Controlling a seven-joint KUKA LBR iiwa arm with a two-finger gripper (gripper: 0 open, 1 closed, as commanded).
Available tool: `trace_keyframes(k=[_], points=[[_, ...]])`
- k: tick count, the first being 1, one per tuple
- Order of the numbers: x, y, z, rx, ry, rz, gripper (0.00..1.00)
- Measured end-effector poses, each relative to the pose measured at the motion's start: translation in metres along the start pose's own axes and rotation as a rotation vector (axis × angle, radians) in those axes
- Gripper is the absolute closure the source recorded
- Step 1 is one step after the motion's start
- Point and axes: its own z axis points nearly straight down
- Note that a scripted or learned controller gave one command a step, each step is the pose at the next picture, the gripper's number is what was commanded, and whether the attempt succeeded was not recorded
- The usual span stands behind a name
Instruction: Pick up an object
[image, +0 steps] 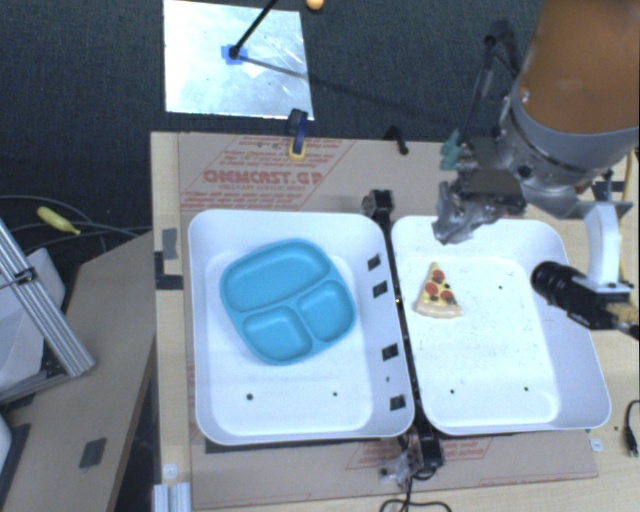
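Observation:
A toy pizza slice (437, 291) with red toppings lies flat in the right bin (520, 390), near its left wall. My gripper (455, 228) hangs over the bin's far edge, up and slightly right of the slice, apart from it. Nothing shows between its fingertips. A blue three-compartment tray (288, 300) rests in the left bin (290, 410).
A black cylindrical fixture (570, 290) juts over the right bin's right rim. The arm's grey and orange body (575, 80) fills the upper right. A row of black clips (385, 300) runs along the divider between bins. A shiny sheet (237, 60) lies behind the bench.

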Motion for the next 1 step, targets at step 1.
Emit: trace_keyframes(k=[1], points=[[0.0673,-0.0014,0.0179,0.006,0.002,-0.014,1.0]])
